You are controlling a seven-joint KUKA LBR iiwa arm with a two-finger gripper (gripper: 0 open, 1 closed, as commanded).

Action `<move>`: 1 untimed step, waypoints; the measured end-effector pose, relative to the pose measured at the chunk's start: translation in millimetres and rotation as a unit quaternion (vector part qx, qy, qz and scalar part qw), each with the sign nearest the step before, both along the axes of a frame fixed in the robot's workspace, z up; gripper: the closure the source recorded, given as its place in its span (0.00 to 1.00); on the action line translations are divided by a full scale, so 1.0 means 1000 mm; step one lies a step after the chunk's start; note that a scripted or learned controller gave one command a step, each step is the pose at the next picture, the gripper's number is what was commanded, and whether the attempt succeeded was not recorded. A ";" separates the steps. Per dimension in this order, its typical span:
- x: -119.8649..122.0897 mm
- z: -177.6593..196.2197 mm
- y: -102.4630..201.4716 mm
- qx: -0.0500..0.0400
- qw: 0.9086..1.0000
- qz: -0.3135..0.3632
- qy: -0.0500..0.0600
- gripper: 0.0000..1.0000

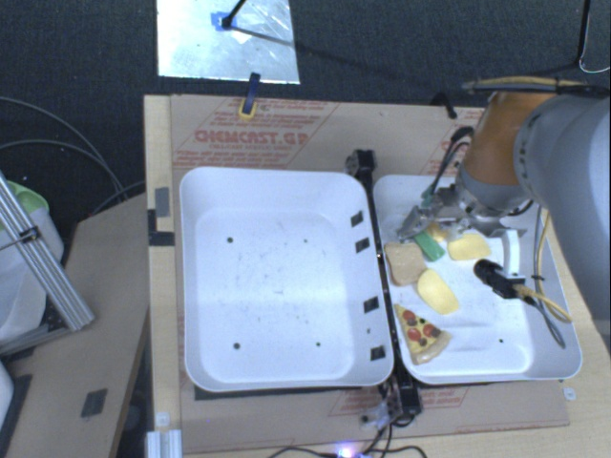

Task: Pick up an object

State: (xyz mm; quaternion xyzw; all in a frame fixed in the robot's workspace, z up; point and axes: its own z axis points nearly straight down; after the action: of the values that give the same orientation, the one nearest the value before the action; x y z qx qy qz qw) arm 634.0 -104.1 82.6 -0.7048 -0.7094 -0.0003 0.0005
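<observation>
Two shallow white plastic bins are sitting side by side on a flat brown cardboard sheet (258, 132) with red letters on it. The cardboard is covering the bench top. Small black clips (364, 246) are sitting along the line where the left white bin (277, 284) and the right white bin (487, 343) are meeting.

All the toys are lying in the right white bin. A small green toy (431, 247) is lying near the far side, touching a tan toast-shaped toy (405, 262). A pale yellow toy chunk (469, 247) is lying just beside the green one. A yellow oval toy (437, 292) is resting nearer the middle, and a toy pizza slice (420, 332) is lying close to the near wall.

The grey robot arm (563, 151) is reaching in from the right. Its gripper (425, 222) is hanging low, just above the small green toy. It is too hard to tell whether the gripper is squeezing or let loose.

Dark carpet (76, 55) is covering the floor around the bench. A shiny silver square sheet (227, 27) is lying on it behind the bench. A pale wooden side table (95, 284) is standing on the left, with a silver metal rail (38, 256) leaning over it.
</observation>
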 end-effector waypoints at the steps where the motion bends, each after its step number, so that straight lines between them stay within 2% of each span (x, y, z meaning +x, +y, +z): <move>1: 0.002 0.014 -0.002 -0.001 1.000 0.000 -0.003 1.00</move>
State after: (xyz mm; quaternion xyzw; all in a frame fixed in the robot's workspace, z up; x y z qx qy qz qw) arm 635.7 -105.7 96.2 -0.7049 -0.7093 -0.0019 -0.0021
